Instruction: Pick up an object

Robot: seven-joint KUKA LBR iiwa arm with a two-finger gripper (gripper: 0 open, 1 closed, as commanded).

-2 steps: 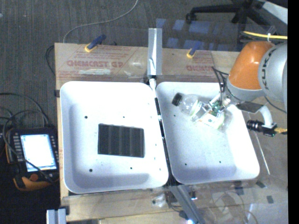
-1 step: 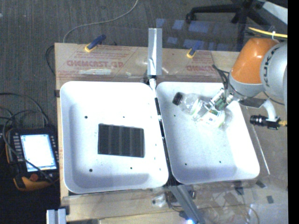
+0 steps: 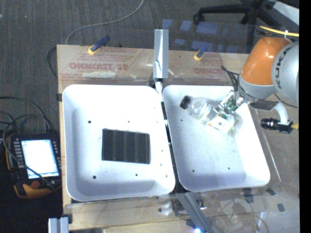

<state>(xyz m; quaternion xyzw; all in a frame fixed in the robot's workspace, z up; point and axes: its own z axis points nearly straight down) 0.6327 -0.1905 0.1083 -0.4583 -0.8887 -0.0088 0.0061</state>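
Bottle (image 3: 206, 111) lies on side at 12 o'clock in right bin (image 3: 252, 174), cap toward 9. Gripper (image 3: 227, 107) down at bottle's 3 o'clock end; grip state unreadable. Bottle unlifted, by judgement; pick undone. Dark pad (image 3: 126, 146) in left bin (image 3: 77, 101).

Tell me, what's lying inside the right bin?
A clear plastic bottle with a dark cap lies on its side in the right bin, near the back. The gripper reaches down over its far end, covering that part.

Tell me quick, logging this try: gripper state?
Gripper: cannot be told; it sits at the clear bottle in the right bin.
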